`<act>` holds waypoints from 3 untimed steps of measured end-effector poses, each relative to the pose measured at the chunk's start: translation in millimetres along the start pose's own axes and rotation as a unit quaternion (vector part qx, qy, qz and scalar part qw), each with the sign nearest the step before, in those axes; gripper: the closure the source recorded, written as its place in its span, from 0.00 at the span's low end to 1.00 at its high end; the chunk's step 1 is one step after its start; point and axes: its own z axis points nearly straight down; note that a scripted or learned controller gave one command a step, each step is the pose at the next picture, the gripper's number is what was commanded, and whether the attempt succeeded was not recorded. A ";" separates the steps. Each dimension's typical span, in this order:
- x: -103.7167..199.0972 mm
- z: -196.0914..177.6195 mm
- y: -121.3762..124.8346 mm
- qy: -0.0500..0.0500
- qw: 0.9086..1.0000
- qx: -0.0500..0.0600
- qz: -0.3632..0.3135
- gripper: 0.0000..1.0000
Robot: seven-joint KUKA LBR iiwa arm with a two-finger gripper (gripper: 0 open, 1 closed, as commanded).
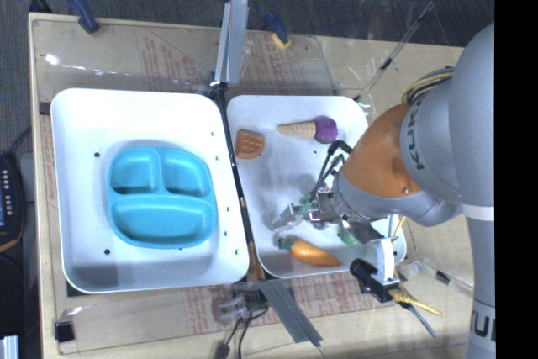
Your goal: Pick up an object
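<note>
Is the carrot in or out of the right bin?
In. The carrot lies flat on the right bin's floor by its near wall.

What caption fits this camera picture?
End effector low in the right bin above a toy carrot; blue tray left.

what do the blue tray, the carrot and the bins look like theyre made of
Blue tray: probably moulded plastic, with a smooth, evenly coloured, slightly glossy surface and rounded compartments. Carrot: likely a plastic toy, uniform orange with a soft sheen. Bins: seemingly thin white plastic, with rounded corners and light glare on their walls.
</note>
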 end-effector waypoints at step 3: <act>21.6 -9.1 1.6 0.000 1.000 0.000 -0.004 1.00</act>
